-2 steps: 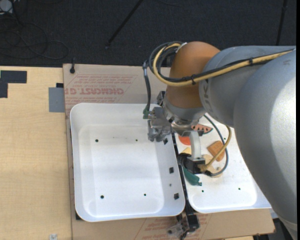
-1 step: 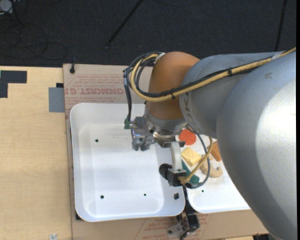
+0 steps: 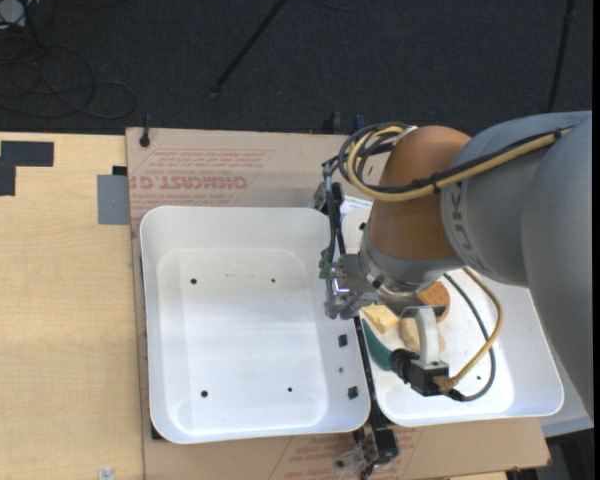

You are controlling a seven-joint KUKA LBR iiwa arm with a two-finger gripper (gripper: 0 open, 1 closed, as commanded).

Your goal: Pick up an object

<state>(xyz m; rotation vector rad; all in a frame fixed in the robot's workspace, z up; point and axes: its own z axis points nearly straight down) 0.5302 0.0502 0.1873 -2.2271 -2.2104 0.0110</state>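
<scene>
The arm's orange-banded wrist (image 3: 420, 203) hangs low over the left part of the right bin (image 3: 520, 373). My gripper (image 3: 392, 320) points down beneath it, among a small cluster of objects. A pale yellow piece (image 3: 380, 318) lies right under the wrist. An orange-brown object (image 3: 436, 296) sits just to its right, a cream-coloured object (image 3: 424, 336) below that, and a dark green item (image 3: 380, 352) against the bin's left wall. The wrist hides most of the gripper, and I cannot make out whether anything is held.
The left bin (image 3: 240, 318) lies beside the right one, and their rims meet close to the wrist. Yellow and black cables (image 3: 485, 353) loop from the wrist over the right bin. Both bins rest on a cardboard sheet (image 3: 210, 173) on the wooden bench (image 3: 50, 318).
</scene>
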